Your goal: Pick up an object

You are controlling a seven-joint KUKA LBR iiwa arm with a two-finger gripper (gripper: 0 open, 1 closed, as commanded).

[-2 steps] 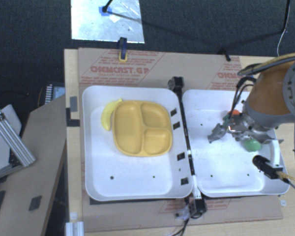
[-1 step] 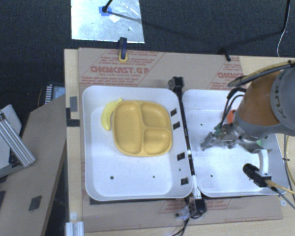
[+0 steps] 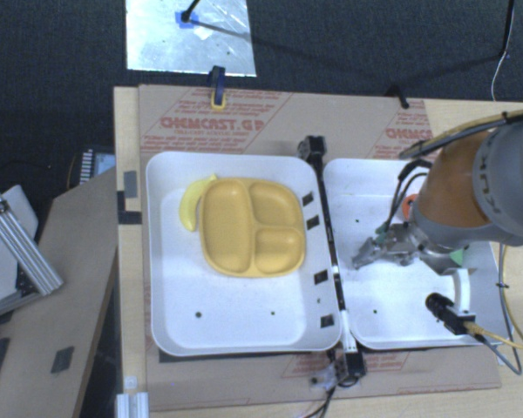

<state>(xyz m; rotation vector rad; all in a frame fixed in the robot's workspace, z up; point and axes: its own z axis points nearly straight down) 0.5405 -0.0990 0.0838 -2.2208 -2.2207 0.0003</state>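
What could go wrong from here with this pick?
1. The gripper sits low over bare floor of the right bin; closing there likely grabs nothing.
2. The arm hides small orange and green bits beside it, so targeting them is uncertain.
3. The yellow tray in the left bin is wide and flat, hard to pinch.

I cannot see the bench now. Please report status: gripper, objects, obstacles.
Gripper low in right bin, nothing seen between fingers. Yellow tray in left bin, banana beside it. Divider between bins.
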